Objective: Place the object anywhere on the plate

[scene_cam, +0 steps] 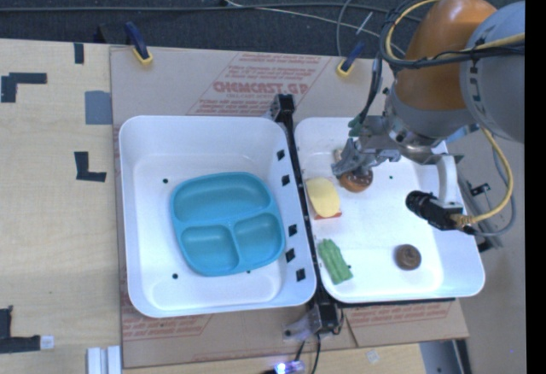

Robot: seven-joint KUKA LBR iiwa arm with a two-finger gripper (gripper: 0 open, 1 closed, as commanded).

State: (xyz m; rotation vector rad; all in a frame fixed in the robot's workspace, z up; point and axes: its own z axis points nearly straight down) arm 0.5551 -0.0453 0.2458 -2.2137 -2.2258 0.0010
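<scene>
A blue plate [227,222] with three compartments lies in the left bin [136,193]. The right bin [456,274] holds a yellow block [323,197], a green ridged piece [334,261], a small brown round piece [409,257] and a brown round object [357,182]. My gripper [351,162] hangs low in the right bin's far left part, directly over that brown round object, which peeks out below its fingers. Whether it is gripped is unclear from this angle.
The black divider [294,193] runs between the two bins. The arm's grey and orange body [444,56] covers the right bin's far right corner. Cables [367,14] loop behind. Two clamps [141,52] hold the cardboard base at the back.
</scene>
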